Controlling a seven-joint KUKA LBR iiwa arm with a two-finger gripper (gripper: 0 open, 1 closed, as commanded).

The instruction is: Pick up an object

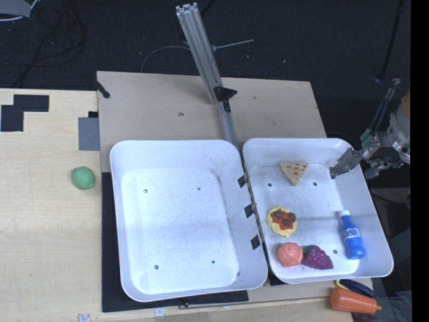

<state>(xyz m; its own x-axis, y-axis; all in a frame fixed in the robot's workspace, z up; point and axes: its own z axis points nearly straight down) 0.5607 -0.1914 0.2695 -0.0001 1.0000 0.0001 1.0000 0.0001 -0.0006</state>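
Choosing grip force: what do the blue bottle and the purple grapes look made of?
Blue bottle: looks like hard plastic, glossy, with a highlight along its side and a white cap. Purple grapes: probably moulded plastic or rubber toy food, with a uniform colour and slight sheen; which one is unclear.

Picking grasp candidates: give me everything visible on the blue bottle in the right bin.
The blue bottle is small, glossy like plastic, with a white cap and a white label patch on its body. It lies on its side on the right bin floor, cap toward the far side, near the right wall. Nothing touches it; the purple grapes lie apart, to its left.
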